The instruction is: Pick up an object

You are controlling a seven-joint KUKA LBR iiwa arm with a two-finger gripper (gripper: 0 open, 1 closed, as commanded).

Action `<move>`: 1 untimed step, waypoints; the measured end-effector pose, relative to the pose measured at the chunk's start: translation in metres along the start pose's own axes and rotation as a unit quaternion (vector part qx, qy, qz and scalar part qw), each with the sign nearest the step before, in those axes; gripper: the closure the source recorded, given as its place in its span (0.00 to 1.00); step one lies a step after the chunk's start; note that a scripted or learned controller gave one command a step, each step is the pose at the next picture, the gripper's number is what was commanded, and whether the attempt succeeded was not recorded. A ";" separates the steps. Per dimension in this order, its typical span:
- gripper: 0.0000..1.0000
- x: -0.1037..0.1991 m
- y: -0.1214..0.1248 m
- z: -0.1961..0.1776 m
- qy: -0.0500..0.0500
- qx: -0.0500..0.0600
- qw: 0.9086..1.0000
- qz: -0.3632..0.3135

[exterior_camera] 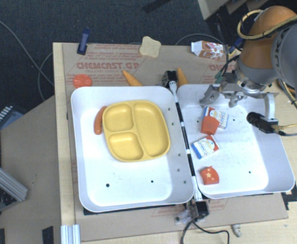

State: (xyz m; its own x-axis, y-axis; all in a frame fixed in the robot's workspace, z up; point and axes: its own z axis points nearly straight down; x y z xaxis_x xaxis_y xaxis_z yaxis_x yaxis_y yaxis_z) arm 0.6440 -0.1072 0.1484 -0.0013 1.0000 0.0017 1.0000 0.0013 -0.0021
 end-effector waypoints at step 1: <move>0.00 0.002 -0.046 0.059 -0.002 -0.007 1.000 0.000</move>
State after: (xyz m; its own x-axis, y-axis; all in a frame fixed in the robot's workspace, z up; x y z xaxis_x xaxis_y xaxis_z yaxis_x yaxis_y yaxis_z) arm 0.5980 -0.1053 0.0892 -0.0007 1.0000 -0.0025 0.9999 0.0007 0.0110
